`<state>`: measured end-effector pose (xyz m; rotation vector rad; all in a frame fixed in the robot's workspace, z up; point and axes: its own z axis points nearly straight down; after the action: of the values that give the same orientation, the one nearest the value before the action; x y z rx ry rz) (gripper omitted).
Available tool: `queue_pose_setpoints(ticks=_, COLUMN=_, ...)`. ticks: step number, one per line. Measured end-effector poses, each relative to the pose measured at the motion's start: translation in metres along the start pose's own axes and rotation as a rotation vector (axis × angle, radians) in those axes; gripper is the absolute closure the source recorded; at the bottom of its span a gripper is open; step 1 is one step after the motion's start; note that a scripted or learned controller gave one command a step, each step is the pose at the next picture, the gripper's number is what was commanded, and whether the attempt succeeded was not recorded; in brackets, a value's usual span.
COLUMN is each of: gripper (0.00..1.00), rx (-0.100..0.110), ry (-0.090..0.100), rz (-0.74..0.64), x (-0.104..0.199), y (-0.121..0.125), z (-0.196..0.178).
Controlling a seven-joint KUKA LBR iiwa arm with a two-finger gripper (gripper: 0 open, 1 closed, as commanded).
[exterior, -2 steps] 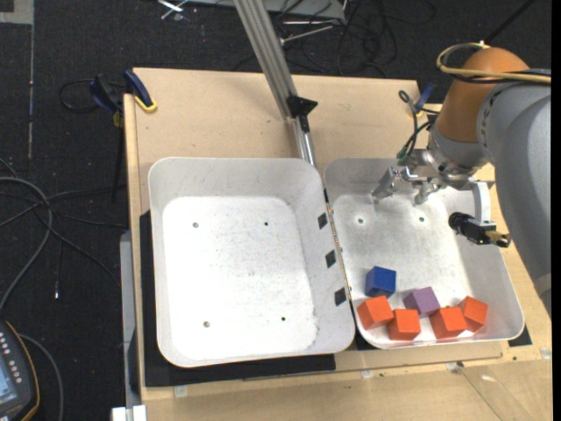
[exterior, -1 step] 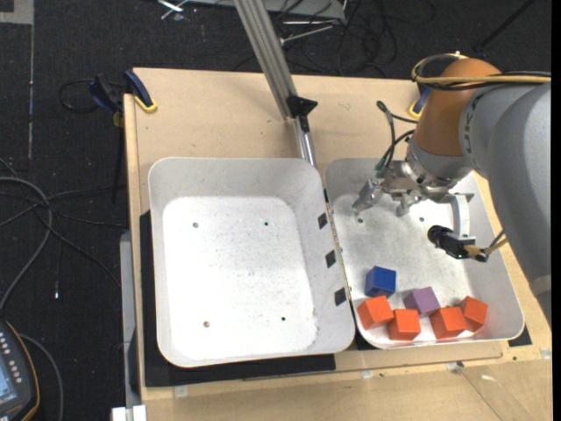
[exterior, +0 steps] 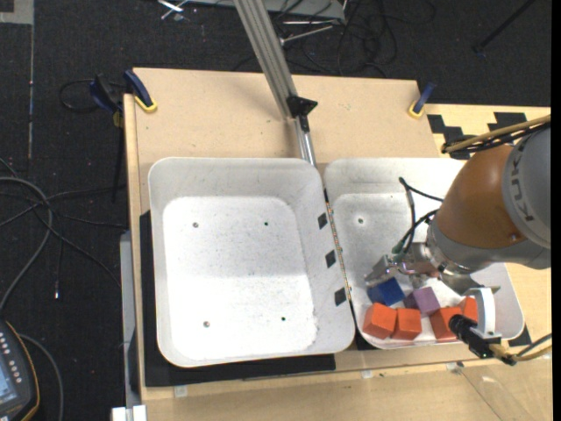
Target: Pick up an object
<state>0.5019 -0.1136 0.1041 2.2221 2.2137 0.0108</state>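
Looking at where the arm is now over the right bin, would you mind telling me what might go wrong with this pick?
1. The blocks lie packed together in the near end of the right bin: the blue block touches the orange block and sits beside the purple block, so the gripper may nudge neighbours or catch two.
2. The cluster lies close to the bin's near wall, which may leave little room for the fingers.

Sitting side by side on the wooden bench (exterior: 228,121): left white bin (exterior: 232,270) and right white bin (exterior: 368,191), rims touching. Gripping the bench's far corners: left clamp (exterior: 138,92) and right clamp (exterior: 421,100). Leaning in over the far edge: metal pole (exterior: 263,42). Trailing across the dark floor: cables (exterior: 35,209).
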Motion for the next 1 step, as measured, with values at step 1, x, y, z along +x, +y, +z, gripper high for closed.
queue_pose_setpoints(ticks=1, gripper=0.00, rx=-0.007, ry=0.001, rz=-0.005, x=0.0154, y=-0.0073, z=0.0055)
